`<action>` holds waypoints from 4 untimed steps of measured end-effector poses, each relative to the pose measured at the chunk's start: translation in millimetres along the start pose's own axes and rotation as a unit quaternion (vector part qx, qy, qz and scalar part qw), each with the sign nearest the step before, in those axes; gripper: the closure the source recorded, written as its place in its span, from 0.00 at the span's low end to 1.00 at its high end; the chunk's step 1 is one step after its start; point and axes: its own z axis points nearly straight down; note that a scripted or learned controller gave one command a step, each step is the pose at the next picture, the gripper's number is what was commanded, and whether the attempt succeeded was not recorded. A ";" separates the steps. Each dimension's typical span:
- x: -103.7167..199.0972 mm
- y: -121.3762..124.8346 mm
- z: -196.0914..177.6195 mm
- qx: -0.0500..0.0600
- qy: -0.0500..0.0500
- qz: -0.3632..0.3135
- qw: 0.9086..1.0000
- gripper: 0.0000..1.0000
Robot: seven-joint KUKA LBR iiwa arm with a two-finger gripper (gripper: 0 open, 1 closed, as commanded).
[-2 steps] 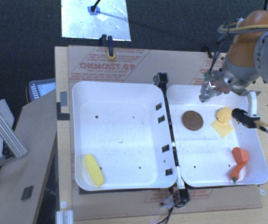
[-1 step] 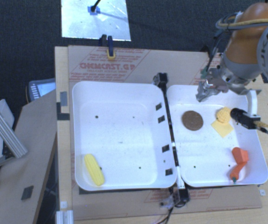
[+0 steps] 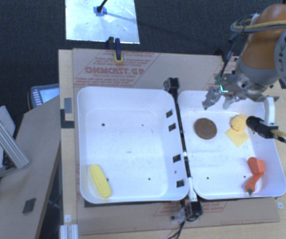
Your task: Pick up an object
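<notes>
Camera view: the arm's jaws (image 3: pixel 219 100) hang spread apart with nothing between them, above the far edge of the right bin (image 3: pixel 277 180). Just below them in that bin lies a brown round disc (image 3: pixel 205 128). To its right a yellow corn piece (image 3: pixel 238 122) rests against a pale yellow slice (image 3: pixel 238 136). An orange carrot (image 3: pixel 254 172) sits near the bin's front right corner. In the left bin (image 3: pixel 133 96), a yellow corn cob (image 3: pixel 100 180) lies at the front left corner.
</notes>
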 end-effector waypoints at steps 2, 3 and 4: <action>-30.8 -18.8 -9.4 -0.002 -0.001 0.003 1.000 0.00; -36.6 -53.9 -47.1 0.000 0.000 0.003 1.000 0.00; -49.4 -78.7 -22.5 0.001 0.000 0.003 1.000 0.00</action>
